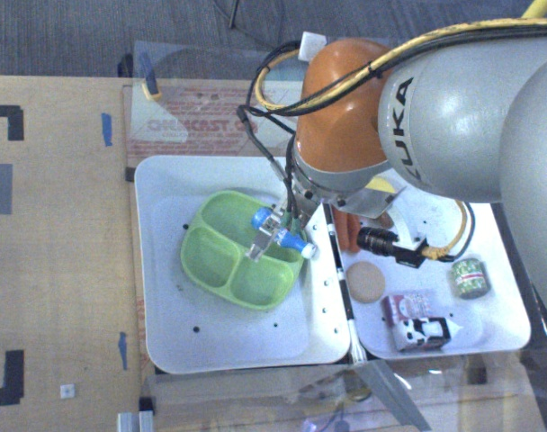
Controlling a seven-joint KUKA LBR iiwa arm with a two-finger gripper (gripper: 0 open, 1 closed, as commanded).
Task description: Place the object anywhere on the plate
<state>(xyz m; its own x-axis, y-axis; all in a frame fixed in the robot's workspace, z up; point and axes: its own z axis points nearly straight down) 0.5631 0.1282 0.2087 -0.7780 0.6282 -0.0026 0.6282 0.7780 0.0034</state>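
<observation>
Hand [278, 230] over green divided plate [221, 264], blue object [297, 243] at its tip; can't tell grip. Right bin [503, 331]: brown disc [366, 280], red packet [406, 307], partly under arm [453, 106].

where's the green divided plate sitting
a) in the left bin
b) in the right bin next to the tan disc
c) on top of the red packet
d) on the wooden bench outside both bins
a: the green plate lies flat on the floor of the left bin, while the tan disc lies across the divide in the right bin.
</observation>
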